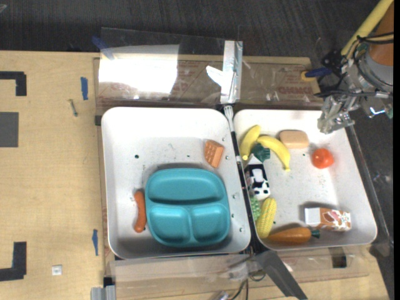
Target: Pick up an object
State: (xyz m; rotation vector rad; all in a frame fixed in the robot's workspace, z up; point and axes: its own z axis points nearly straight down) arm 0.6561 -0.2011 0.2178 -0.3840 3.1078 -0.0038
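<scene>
The tool (331, 119) hangs at the far right corner of the right bin (365, 195), over its rim, below the grey wrist and orange band of the arm (375, 61). Whether it stands wide or narrow cannot be told from this angle, and nothing shows between its tips.

Taking the tomato (322, 158) as the landmark: it lies on the bin floor just below and slightly left of the tool, apart from it. Left of the tomato sits a tan bread roll (294, 138), and further left a pair of bananas (262, 145) curve near the wall between the bins. Below the bananas, well left of the tomato, a small black-and-white cow toy (257, 181) lies against that wall, with a corn cob (267, 214) just under it. Nearer the camera than the tomato, a small carton (327, 217) lies on its side, and a carrot (290, 234) rests along the near rim beside the corn.

Far left of the tomato, in the left bin (119, 167), a teal divided plate (187, 206) fills the middle. An orange wedge-shaped piece (213, 152) lies by the plate's far right corner, and a sausage (140, 211) lies along its left side.

Both bins sit on the pale wooden worktop (44, 167).
</scene>
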